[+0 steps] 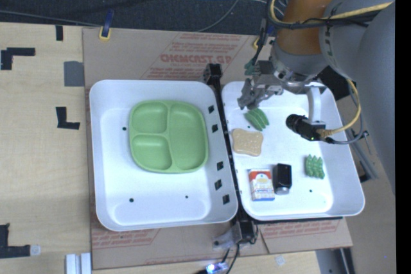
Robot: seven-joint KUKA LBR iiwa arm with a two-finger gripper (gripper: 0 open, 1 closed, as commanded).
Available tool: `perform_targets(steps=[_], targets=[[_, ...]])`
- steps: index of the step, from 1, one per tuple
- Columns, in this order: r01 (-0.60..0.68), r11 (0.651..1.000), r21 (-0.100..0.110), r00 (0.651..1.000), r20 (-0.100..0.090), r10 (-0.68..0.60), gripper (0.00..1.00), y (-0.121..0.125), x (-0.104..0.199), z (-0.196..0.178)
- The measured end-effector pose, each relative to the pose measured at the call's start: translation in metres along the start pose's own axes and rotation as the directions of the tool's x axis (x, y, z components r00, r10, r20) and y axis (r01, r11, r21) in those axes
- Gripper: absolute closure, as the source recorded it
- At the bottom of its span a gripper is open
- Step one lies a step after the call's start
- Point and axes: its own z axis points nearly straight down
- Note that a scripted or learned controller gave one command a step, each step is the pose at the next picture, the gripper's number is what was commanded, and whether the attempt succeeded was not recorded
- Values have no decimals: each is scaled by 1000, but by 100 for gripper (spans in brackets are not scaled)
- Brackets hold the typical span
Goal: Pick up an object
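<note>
Grey arm reaching in from the right, my gripper [252, 99] hovering over a green leafy piece [258, 117] in the right bin [340, 202], grip state unclear, cardboard [192, 58] underneath reading "CHEMCAST".

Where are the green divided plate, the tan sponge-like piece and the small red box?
Green divided plate [169, 137]: camera view, centre ridge.
Tan piece [247, 142]: camera view, its middle.
Red box [261, 185]: camera view, top face.

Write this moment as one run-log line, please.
phase: reaching | gripper: right bin, above green toy | grasp: not seen | plate: left bin
</note>
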Motion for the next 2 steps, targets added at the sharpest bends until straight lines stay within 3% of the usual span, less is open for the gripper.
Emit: perform_targets(steps=[2], targets=[[-2,1000,-1,1000,2,2,100,32,98,-1]])
